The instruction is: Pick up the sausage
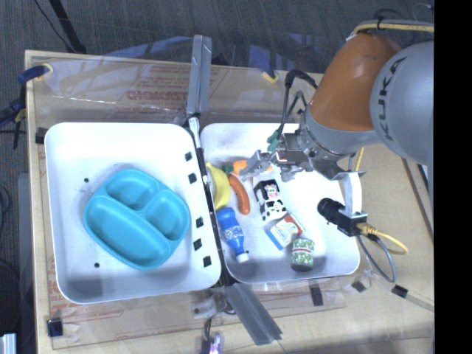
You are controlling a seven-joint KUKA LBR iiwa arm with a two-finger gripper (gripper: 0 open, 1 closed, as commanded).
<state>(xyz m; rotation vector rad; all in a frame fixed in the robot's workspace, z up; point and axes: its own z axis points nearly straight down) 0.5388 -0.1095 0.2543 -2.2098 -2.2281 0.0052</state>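
Note:
The sausage (239, 192) is a short orange-red piece lying in the right bin (243, 137), near its left wall. A yellow banana (218, 185) lies right beside it on the left. My gripper (270, 165) hangs over the right bin, just up and to the right of the sausage, above a black-and-white cow toy (270, 200). I see nothing held in the gripper. The grey arm with its orange band (354, 80) reaches in from the right and hides the bin's far right corner.
The right bin also holds a blue bottle (231, 234), a small carton (283, 231) and a green can (302, 251). A blue divided plate (137, 217) lies in the left bin (66, 153). A grey divider bar (198, 76) runs between the bins.

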